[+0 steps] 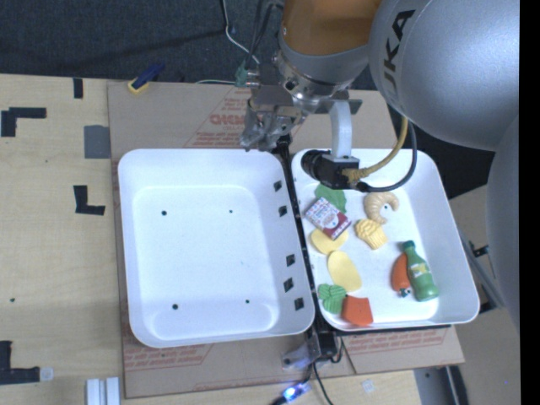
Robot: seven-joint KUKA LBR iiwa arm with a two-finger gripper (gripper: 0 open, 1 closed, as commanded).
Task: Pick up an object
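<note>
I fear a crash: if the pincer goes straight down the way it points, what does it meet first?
Probably the far end of the rims where the left bin and right bin adjoin, just under the pincer, though depth is unclear.

Measured from the gripper (268,137), up over the far rim by the double wall (292,226) between the bins. Down and left of the jaws: wide open white floor in the left bin (202,251) — easy passage anywhere. Down and right of the jaws: crowded. Green leaf (331,197) and red-and-white packet (326,216) closest, just past the wall, then yellow pieces (343,270), a croissant (381,205), and an orange-red chunk (358,310) at the near end. Orange piece (400,274) and green bottle (420,272) side by side, farthest from the jaws. Bare strip along the right bin (454,234) outer wall — tight, though.
</note>
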